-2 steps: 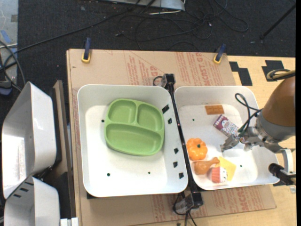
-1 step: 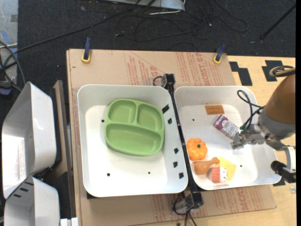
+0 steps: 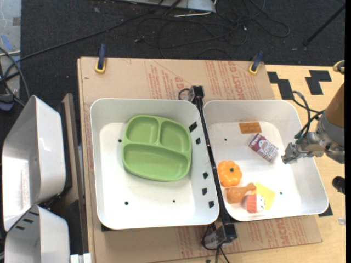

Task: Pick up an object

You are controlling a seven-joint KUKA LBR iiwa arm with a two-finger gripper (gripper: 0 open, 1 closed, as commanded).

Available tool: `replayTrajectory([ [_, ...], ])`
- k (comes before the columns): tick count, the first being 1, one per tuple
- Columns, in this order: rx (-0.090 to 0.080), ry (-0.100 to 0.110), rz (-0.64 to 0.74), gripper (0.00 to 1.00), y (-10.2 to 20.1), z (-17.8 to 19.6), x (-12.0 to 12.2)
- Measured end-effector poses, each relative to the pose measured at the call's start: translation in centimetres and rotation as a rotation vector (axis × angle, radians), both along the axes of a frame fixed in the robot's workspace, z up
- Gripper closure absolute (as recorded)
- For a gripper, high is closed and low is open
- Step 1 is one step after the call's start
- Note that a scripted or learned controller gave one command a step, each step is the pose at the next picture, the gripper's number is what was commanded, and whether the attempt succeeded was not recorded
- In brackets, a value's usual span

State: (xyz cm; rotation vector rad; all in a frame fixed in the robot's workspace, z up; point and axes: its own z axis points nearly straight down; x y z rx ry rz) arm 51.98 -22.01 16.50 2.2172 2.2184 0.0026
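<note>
End effector (image 3: 289, 156) over the right-hand edge of the right bin (image 3: 285, 109), reaching in from the right; how far it is open cannot be told, and nothing is seen between its tips. Just to its left lies a small maroon packet (image 3: 264, 147), tilted. Farther left and up, an orange block (image 3: 250, 127). Down and to the left, a toy pumpkin (image 3: 230, 172); below that, a tan drumstick (image 3: 240, 193), a yellow wedge (image 3: 267, 193) and a small red-and-white piece (image 3: 253, 203), clustered together. Well to the left, in the left bin (image 3: 109, 201), a green divided plate (image 3: 157, 147). Both bins rest on the counter (image 3: 142, 75).
</note>
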Motion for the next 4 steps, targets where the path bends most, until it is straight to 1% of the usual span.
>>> replayTrajectory([
  [1,0.0,-0.001,0.002,1.0,0.2,4.3,-0.1],
  [2,0.0,0.0,0.003,1.0,0.3,9.1,-0.8],
  [3,0.0,0.001,0.003,1.0,0.3,11.5,-0.7],
  [4,0.003,0.005,0.008,1.0,6.4,10.4,0.3],
])
